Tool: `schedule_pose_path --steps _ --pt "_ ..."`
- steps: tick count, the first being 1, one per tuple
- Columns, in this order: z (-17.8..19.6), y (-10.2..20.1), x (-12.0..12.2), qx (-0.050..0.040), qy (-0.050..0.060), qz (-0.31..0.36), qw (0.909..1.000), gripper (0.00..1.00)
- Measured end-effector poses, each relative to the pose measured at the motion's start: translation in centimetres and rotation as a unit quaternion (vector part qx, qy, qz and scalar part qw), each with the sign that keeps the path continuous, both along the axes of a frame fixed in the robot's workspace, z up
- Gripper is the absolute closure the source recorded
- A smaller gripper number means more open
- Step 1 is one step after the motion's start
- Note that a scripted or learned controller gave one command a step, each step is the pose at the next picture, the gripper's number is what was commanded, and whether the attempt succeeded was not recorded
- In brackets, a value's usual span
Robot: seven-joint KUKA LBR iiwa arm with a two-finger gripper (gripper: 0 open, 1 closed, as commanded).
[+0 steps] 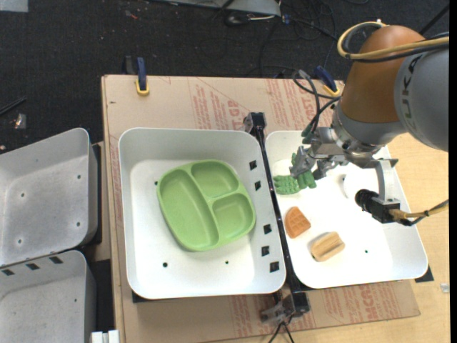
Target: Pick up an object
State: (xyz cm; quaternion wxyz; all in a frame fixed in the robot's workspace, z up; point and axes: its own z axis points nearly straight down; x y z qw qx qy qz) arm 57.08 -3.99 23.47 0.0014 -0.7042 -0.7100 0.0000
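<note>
My gripper (308,164) hangs over the left part of the right bin (400,263), directly above a green toy (288,185) that lies by the bin's left wall. The fingers point down at the toy's upper end; whether they touch it I cannot tell. An orange piece (297,221) lies just below the green toy. A tan bread-like piece (327,246) rests a little further toward the front.
The left bin (143,263) holds a green divided plate (206,204). A black divider (270,199) runs between the bins. The arm's grey body and orange band (378,63) lean in over the right bin's back edge. White trays (43,191) stand off the bench at the left.
</note>
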Motion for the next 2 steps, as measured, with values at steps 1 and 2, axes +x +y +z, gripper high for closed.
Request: schedule_pose_path --steps 1,2 --pt "0.8 5.3 0.6 -0.0002 -0.002 0.0 1.0 1.0" --pt "-0.9 10.6 0.7 -0.0003 0.0 0.0 1.0 1.0"
